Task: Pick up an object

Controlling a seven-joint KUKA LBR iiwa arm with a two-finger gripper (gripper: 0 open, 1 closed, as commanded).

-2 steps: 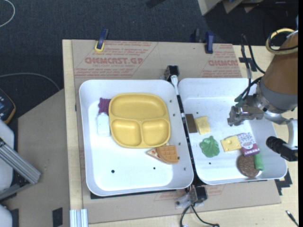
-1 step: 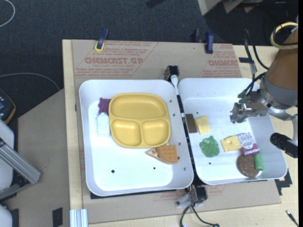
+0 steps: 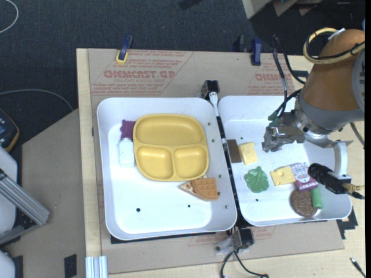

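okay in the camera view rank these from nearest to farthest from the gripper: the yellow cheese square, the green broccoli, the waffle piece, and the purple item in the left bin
1. Yellow cheese square, beside the gripper, right bin.
2. Green broccoli, right bin.
3. Waffle piece, left bin.
4. Purple item, left bin's far side.

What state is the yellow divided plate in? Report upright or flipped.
Upright: the yellow divided plate shows its three hollow compartments facing up, in the left bin.

Glossy yellow plastic tray; smooth white bins.
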